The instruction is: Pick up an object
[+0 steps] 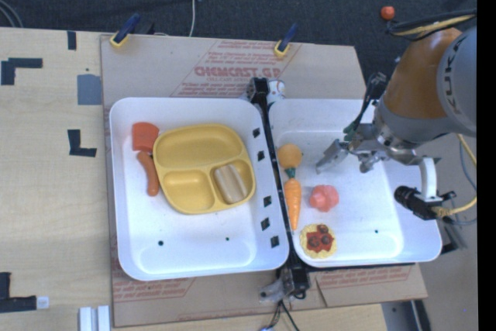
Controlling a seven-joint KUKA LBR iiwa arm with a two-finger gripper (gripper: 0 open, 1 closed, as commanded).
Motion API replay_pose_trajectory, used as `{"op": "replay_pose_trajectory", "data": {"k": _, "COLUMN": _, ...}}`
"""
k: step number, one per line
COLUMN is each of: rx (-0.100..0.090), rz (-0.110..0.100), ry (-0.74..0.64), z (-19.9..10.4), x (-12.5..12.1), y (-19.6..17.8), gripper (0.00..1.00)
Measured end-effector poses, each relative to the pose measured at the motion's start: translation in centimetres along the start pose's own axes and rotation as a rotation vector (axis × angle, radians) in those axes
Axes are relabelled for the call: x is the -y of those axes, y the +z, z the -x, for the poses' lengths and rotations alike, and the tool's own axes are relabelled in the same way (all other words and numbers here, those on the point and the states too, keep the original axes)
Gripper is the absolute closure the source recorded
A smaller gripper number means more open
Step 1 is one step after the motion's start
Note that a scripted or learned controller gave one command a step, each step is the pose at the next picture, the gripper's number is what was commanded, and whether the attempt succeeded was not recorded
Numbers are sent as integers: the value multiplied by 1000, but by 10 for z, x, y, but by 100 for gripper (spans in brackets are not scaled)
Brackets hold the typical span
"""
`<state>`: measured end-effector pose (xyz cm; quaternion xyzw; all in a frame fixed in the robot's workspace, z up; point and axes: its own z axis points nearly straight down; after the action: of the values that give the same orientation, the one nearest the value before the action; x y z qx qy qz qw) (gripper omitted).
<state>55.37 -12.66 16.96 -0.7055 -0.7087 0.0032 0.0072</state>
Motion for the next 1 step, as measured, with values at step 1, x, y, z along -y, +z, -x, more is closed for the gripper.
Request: {"op": "replay_pose_trajectory", "data": {"k": 1, "rx": 8, "rz": 14, "ry": 7, "z": -7, "x": 12, "y": 75, "gripper": 0}}
